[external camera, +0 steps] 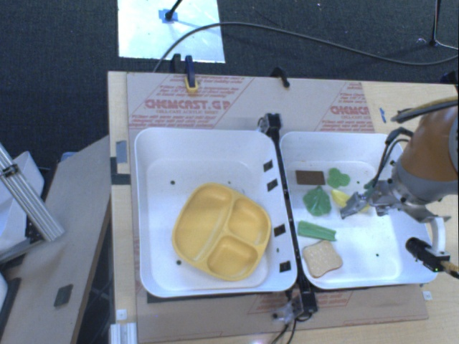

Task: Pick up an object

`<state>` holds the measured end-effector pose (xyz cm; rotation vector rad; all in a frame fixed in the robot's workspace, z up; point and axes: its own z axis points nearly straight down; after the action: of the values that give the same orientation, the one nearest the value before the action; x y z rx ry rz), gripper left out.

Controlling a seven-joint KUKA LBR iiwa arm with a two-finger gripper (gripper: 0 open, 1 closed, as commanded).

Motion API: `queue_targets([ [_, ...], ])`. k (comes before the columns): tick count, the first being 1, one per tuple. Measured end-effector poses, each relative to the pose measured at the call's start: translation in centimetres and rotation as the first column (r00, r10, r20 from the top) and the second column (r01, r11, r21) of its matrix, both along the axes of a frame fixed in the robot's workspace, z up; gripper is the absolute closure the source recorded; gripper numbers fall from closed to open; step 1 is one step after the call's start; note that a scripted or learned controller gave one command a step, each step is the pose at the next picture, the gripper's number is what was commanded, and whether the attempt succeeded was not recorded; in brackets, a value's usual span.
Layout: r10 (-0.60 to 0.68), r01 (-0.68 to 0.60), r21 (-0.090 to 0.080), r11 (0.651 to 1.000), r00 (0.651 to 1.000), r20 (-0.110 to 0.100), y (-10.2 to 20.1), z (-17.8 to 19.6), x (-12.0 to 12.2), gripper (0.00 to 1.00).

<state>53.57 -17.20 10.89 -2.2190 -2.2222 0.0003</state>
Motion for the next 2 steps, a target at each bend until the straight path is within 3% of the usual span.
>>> queue_targets([
  [1, 0.000, 0.000, -0.002, 1.000, 1.000, 0.005, -0.1, 1.3, 0.1, 1.00],
  [2, 0.003, -0.003, -0.002, 1.000, 1.000, 0.006, 0.4, 5.8, -0.2, 1.00],
])
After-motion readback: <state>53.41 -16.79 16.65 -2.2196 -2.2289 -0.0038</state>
